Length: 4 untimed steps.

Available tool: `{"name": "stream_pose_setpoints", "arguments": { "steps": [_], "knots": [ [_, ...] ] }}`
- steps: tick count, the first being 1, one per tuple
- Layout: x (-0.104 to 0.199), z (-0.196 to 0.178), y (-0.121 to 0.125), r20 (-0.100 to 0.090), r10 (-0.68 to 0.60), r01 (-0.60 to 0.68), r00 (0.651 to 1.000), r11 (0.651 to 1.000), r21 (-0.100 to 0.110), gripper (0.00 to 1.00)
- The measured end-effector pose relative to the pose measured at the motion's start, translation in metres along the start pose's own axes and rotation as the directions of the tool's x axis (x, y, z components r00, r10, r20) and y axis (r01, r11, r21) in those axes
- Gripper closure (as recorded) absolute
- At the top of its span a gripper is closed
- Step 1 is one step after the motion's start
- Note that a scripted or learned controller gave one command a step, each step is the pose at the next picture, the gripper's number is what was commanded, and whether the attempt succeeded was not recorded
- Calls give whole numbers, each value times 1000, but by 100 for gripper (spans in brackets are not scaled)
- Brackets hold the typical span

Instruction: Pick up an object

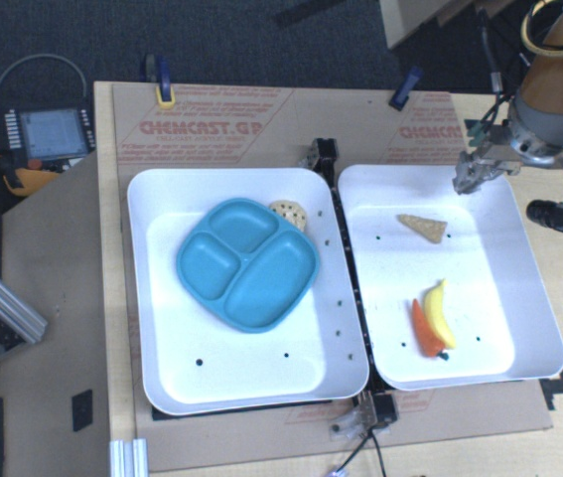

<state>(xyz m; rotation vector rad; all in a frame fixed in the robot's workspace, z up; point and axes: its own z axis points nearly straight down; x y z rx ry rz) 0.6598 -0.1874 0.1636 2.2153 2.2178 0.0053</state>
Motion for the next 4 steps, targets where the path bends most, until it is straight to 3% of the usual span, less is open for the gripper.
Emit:
{"name": "stream_pose_setpoints", "arguments": {
  "steps": [1, 4],
  "knots": [
    [0, -51, 2, 0, 0, 0, 1000, 1000, 0, 100],
    [161, -62, -13, -3, -1, 1, 1000, 1000, 9, 100]
  ]
}}
